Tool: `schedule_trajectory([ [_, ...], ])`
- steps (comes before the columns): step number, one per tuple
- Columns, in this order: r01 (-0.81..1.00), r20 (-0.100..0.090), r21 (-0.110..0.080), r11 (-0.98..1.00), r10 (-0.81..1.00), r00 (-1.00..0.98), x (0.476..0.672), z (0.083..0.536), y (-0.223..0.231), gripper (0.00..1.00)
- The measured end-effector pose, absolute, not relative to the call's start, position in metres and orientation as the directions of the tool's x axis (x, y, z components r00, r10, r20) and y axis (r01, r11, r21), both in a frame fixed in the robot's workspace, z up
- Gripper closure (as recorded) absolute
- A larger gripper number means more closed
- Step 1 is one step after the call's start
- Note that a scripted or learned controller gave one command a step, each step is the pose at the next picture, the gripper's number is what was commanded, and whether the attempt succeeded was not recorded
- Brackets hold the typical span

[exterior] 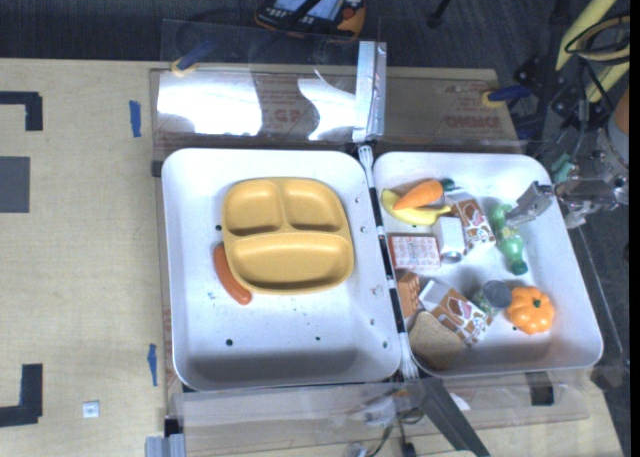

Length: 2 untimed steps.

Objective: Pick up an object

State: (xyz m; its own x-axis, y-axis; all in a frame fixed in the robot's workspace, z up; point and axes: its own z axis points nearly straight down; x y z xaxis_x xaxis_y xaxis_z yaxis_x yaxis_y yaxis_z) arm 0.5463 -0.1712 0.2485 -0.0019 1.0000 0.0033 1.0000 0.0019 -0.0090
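The right bin [560, 345] holds a heap of toy food. An orange carrot [420, 193] lies over a yellow banana [415, 214] at its far left. Several printed snack packs [414, 251] sit in the middle. A green bottle-like piece [513, 243] lies toward the right, and an orange pumpkin [530, 311] rests at the near right. My gripper [534, 201] reaches in over the bin's right rim, just above and right of the green piece, with nothing visibly held.
The left bin [190, 275] carries a yellow divided plate [288, 233] with an orange-red sausage [230, 276] beside its left edge. A brown slice [432, 334] lies in the right bin's near left corner. A clear panel stands behind both bins.
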Motion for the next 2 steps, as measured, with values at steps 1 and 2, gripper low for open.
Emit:
schedule_trajectory([
  [1, 0.999, 0.002, -0.004, 0.05, 0.999, -0.05, 0.5621, 0.0962, -0.1917, 0.0],
  [2, 0.999, 0.004, -0.008, 0.049, 0.999, -0.049, 0.5615, 0.1034, -0.1927, 1.0],
])
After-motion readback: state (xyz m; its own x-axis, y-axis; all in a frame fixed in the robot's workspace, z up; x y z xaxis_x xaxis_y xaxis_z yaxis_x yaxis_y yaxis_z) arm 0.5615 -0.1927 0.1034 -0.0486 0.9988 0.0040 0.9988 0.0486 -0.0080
